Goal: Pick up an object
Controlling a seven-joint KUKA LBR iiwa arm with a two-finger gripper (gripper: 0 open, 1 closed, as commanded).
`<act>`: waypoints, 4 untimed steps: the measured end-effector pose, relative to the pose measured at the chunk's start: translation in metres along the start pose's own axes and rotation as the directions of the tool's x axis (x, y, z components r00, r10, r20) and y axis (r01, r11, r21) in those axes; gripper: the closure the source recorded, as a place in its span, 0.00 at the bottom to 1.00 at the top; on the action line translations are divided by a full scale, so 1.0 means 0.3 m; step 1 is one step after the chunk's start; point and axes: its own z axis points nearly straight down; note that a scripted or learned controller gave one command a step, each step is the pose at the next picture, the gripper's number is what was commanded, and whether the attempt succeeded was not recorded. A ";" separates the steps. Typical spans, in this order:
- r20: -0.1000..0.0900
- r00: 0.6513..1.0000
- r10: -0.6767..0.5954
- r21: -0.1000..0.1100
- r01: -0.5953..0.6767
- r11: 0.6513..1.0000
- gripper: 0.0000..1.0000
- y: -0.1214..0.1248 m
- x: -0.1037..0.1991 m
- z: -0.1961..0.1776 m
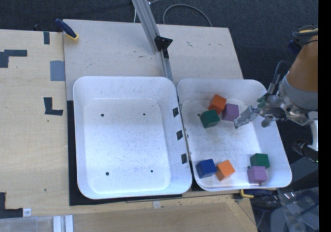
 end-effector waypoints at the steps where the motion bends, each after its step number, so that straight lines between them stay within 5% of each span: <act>1: 0.000 1.000 0.000 0.000 0.000 1.000 0.00 0.000 0.000 0.000; 2: -0.001 1.000 -0.002 0.003 0.002 1.000 0.00 -0.010 0.106 0.090; 3: 0.000 1.000 0.000 0.000 0.000 1.000 0.00 -0.009 0.100 0.085; 4: -0.002 1.000 -0.002 0.008 0.002 1.000 0.00 0.046 0.230 0.391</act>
